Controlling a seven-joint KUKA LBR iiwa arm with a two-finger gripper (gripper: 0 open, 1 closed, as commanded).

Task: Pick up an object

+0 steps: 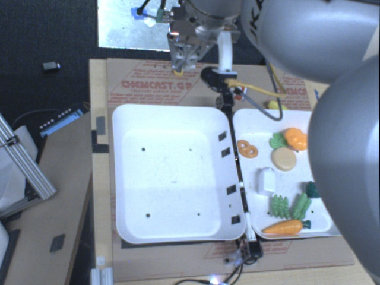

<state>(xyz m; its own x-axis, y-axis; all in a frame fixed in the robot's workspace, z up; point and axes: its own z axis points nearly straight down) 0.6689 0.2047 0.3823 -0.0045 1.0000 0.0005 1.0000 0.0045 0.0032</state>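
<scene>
The right bin is being partly hidden by the grey arm. Plastic toy foods are being shown inside: carrot, pretzel, orange. Beyond the left bin, the gripper is being seen; its grip cannot be told.

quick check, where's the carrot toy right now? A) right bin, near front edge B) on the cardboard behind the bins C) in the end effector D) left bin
A: the carrot lies in the right bin by its front edge, while the end effector sits above the cardboard behind the left bin.
</scene>
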